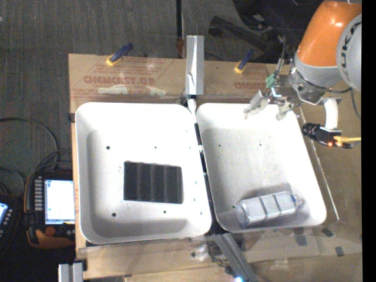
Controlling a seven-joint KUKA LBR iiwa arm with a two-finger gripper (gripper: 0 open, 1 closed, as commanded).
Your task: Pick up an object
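Observation:
A clear plastic bottle with a silvery label [269,208] lies on its side in the near right corner of the right bin [235,151]. A flat black ribbed block [153,182] rests in the middle of the left bin [97,157]. My gripper [269,106] hangs over the far right edge of the right bin, well away from the bottle. Its two fingers are spread apart and nothing sits between them.
A metal bracket [194,69] stands at the back between the two bins. Blue and yellow clamps [119,53] hold the brown board behind them. A pendant with a lit screen [51,204] lies left of the bench. Cables and a black connector [320,133] hang right of the gripper.

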